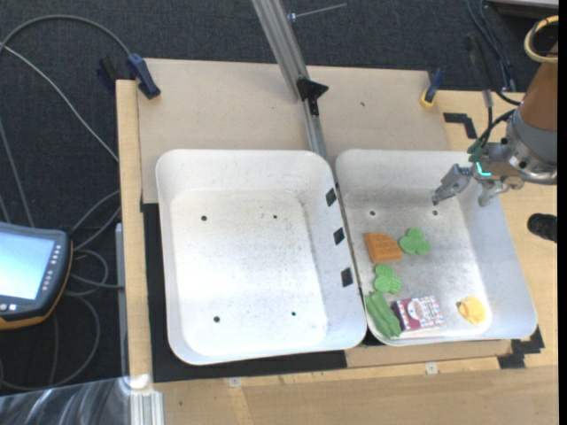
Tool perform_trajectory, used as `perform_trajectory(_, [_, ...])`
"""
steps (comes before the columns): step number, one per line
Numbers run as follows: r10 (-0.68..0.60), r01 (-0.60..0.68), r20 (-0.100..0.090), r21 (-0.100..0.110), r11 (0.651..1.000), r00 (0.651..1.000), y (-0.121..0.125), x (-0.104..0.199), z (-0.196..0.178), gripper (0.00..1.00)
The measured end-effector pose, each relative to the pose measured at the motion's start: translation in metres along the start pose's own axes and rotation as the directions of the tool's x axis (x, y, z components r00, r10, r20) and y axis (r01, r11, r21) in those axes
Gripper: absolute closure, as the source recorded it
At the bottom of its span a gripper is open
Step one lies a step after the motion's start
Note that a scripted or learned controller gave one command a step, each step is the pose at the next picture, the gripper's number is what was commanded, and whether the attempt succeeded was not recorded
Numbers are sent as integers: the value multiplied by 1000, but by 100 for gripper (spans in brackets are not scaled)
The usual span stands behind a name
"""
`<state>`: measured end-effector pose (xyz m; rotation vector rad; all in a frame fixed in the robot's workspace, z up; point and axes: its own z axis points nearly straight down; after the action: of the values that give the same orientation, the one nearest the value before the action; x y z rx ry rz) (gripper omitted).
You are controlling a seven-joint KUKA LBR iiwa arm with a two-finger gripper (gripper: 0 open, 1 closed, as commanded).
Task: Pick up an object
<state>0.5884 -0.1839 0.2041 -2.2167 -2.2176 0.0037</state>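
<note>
The gripper [469, 184] hangs over the upper part of the right bin [496, 264], its two fingers spread apart with nothing between them, well apart from the things that lie lower down in that bin. The candidates are clustered near the bin's lower left: an orange block [384, 248] just beside a green toy [414, 243], a second green piece [386, 281] below them, a long green piece [382, 314] against the bin wall, a pink-and-white packet [418, 313] beside it, and a yellow toy [473, 309] off on its own. To my eye the yellow toy is the safest pick, since it has room around it for both fingers; the arm should centre over it, descend straight, and close only once the fingers straddle it. The left bin [239, 264] plays no part.
</note>
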Motion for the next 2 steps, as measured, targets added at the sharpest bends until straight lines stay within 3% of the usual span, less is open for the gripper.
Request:
perform_trajectory(1, [-1, 1, 1, -4, 1000, 1000, 1, 0, -2, 0])
perform_trajectory(2, [1, -1, 0, 1, 1000, 1000, -7, -7, 53, 0])
